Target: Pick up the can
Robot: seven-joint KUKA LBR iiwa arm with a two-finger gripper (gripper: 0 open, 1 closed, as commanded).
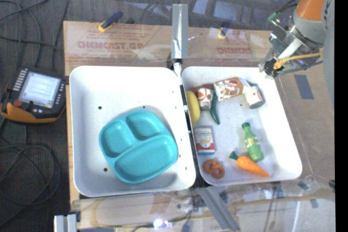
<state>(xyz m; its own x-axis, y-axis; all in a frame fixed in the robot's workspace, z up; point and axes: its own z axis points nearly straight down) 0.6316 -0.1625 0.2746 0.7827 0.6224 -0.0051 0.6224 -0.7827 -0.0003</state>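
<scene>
The desk [119,46] carries two shallow white bins side by side. The left bin [87,95] holds a teal divided plate [138,148], lying flat toward the near right part of the bin, well apart from the task items.

The right bin [285,133] holds all the small items, crowded mostly along its left wall and far end, so any descent there has to allow for close neighbours. A box with a printed label [230,88] lies tilted at the far end. A banana [192,107] lies along the left wall, with a dark green pepper [214,111] just beside it. A green bottle [252,142] and a carrot [251,165] lie toward the near right, a pretzel [213,169] at the near left.

The can [204,139] stands near the left wall, between the banana and the pretzel (its red and white label faces the camera). A second small red and white container [204,96] sits at the far end, touching the box, and could be mistaken for it.

The end effector [272,65] hangs outside the bin, beyond its far right corner, well apart from the can. Whether it is apart or together cannot be told at this angle. Nothing is visible in its grasp, so the pick appears not yet started.
</scene>
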